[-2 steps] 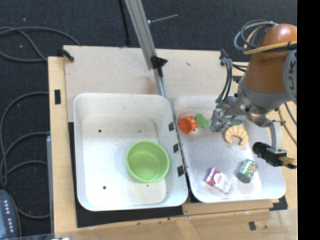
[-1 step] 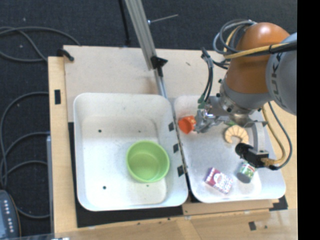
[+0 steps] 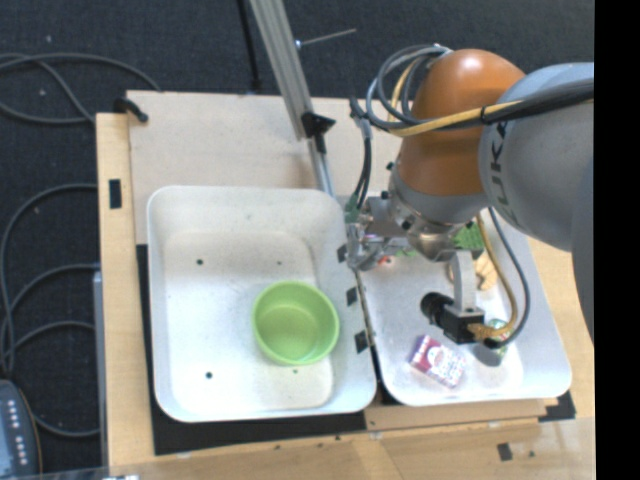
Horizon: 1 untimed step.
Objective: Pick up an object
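Objects for picking sit in both bins: a green bowl [image 3: 295,322] in the left bin [image 3: 180,228], and a small pink-and-white packet [image 3: 438,359] in the right bin [image 3: 545,368], just right of the bowl across the shared rims. Above and right of the bowl, the gripper [image 3: 375,243] hangs over the divide; I cannot tell how its jaws stand. Descending there, it could strike a rim, or the wrist cables could snag. A pale wooden bench [image 3: 200,138] stands on dark carpet [image 3: 60,28], cables trailing.

Grey arm [image 3: 545,148]; orange band [image 3: 460,118]; looping cables [image 3: 395,88]
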{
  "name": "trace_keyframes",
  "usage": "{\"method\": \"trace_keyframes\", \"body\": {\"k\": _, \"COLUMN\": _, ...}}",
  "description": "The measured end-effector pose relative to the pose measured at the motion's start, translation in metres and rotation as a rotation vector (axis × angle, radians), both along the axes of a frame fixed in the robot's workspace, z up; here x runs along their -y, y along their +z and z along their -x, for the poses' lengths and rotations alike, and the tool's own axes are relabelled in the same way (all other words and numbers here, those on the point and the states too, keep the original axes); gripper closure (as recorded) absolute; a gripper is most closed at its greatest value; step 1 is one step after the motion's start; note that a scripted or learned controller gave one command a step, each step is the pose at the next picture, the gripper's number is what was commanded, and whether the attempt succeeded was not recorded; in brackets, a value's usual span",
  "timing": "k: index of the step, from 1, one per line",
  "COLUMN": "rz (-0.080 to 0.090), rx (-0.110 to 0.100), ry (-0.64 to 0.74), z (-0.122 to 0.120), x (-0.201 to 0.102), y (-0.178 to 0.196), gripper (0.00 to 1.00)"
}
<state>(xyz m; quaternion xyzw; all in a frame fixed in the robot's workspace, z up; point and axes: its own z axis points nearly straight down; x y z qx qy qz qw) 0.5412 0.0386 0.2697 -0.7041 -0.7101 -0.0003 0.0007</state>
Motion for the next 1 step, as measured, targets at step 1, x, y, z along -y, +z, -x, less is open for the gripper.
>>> {"method": "trace_keyframes", "body": {"k": 1, "rz": 0.000, "rx": -0.003, "ry": -0.001, "z": 0.0083, "x": -0.0457, "y": -0.0025, "gripper": 1.00}}
